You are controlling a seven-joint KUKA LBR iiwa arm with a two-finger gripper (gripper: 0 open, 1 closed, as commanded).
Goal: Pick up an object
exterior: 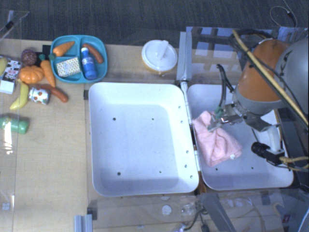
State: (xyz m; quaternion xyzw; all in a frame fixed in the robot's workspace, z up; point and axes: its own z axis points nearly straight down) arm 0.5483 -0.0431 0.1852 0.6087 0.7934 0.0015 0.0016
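The landmark for all positions below is the right bin (270,175), one of two shallow white bins on the desk.

Object location: a crumpled pink cloth (217,141) lies on the floor of the right bin, against its left wall, next to the divider shared with the left bin (140,139).

End effector state: the end effector (216,121) sits low over the upper edge of the pink cloth, at or very near contact. Its fingers appear narrow, tips close together where they meet the fabric. Whether any cloth lies between them cannot be determined, so no hold is confirmed.

Step in hand: judged from this pose, the descent-and-grasp stage of the pick is in progress; the cloth rests flat in the bin and is not lifted.

Next move requirements: close firmly on a fold of fabric, then raise straight up, clear of the right bin's left wall. Soft cloth may slip from a shallow pinch.
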